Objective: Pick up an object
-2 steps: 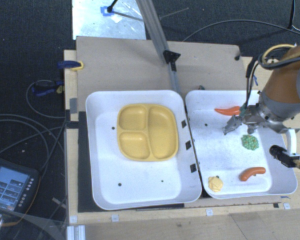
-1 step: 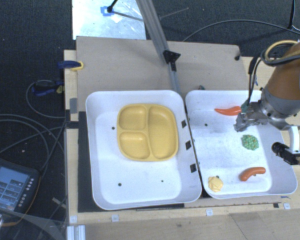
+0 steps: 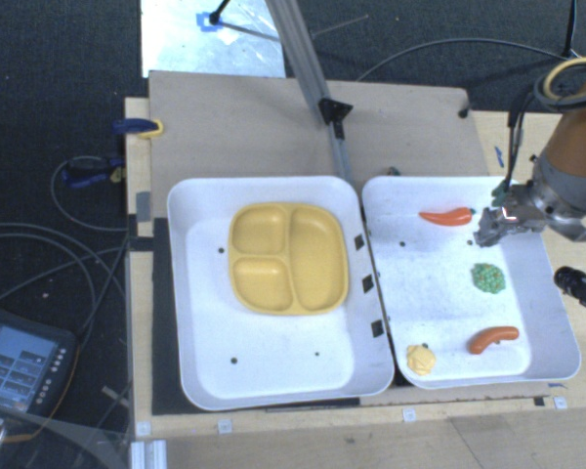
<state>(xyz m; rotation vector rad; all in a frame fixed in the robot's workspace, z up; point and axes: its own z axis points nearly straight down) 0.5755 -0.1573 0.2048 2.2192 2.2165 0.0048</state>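
Observation:
The right white bin [image 3: 439, 272] holds a red chili pepper [image 3: 446, 217] at the back, a green broccoli piece [image 3: 487, 278] in the middle right, an orange-brown sausage [image 3: 493, 338] near the front right and a yellow lumpy piece [image 3: 421, 360] at the front left. My gripper [image 3: 491, 229] hangs over the bin's right back part, just right of the chili and above the broccoli. Nothing shows between its tips.
The left white bin [image 3: 200, 360] holds a yellow divided plate [image 3: 287, 258]. A grey pole [image 3: 308, 57] slants across the back of the bench. Blue and yellow clamps [image 3: 137, 126] and cables lie to the left, with a teach pendant [image 3: 15, 360] at lower left.

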